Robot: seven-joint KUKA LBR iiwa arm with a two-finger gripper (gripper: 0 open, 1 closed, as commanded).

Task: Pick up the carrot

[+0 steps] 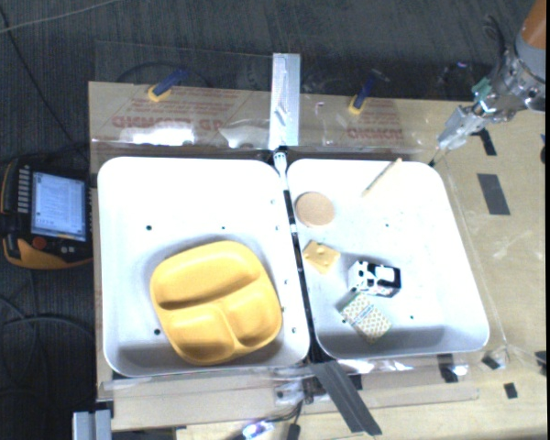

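Hand (460, 134) above right bin's (458, 246) far corner | holding nothing visible

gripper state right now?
Gripper: cannot be told; it sits beyond the right bin's top-right corner, nothing visibly held.

I see a yellow divided tray (217, 300) lying in the left bin (128, 191). In the right bin (440, 273) I make out a round tan disc (315, 209), a small yellow block (320, 257), a black-and-white object (376, 278), a patterned packet (367, 318) and a thin stick (381, 177) at the far side. A handheld pendant (48, 212) sits left of the bench.
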